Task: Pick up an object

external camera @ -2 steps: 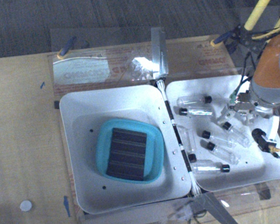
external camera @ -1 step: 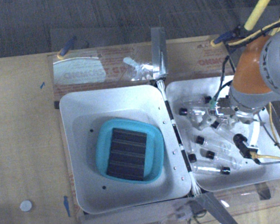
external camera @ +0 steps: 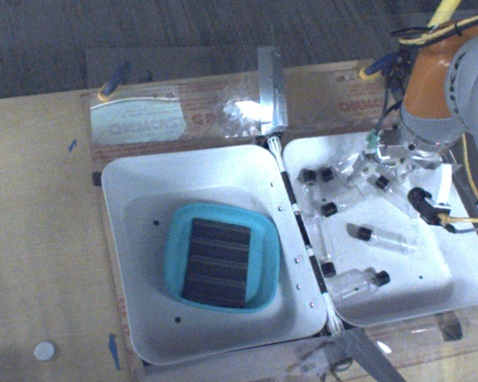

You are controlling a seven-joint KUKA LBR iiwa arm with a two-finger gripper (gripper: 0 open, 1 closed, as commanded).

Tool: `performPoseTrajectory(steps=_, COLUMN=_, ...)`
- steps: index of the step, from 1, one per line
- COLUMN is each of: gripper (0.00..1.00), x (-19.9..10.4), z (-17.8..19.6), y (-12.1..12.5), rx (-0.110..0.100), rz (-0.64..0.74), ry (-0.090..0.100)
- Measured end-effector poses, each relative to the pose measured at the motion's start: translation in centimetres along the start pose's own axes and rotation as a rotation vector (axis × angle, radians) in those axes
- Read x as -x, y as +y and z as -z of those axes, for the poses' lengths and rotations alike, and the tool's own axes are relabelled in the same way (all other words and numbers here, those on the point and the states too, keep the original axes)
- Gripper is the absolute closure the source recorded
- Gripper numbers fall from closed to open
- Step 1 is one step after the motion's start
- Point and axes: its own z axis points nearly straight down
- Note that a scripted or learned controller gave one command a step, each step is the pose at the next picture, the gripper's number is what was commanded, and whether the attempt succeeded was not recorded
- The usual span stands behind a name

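Down in the right white plastic bin [external camera: 474, 281] the grey arm with its orange band [external camera: 431, 90] reaches to that bin's far right corner, and the gripper [external camera: 392, 161] sits low there among a cluster of small clear vials with black caps [external camera: 324, 174]. Whether the gripper is open or closed cannot be told at this slant, and nothing can be seen held in it. The likeliest target, in my judgement, is the clear slender vial with a black cap [external camera: 383, 237] lying on its side near the middle of the right bin, nearer the camera than the gripper and a little to its left in view; its long axis runs diagonally, cap toward the bin's far left. Another capped clear vial [external camera: 358, 283] lies closer to the bin's near wall, roughly crosswise. To the left of the right bin, the neighbouring white bin [external camera: 127, 200] holds a turquoise tray with a dark ribbed insert [external camera: 222, 258], well apart from the gripper.
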Motion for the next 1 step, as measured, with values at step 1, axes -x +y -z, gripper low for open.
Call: performPoseTrajectory(steps=1, gripper=1.0, x=-0.24, z=1.21, y=0.17, rx=0.002, rz=0.006, ry=-0.001)
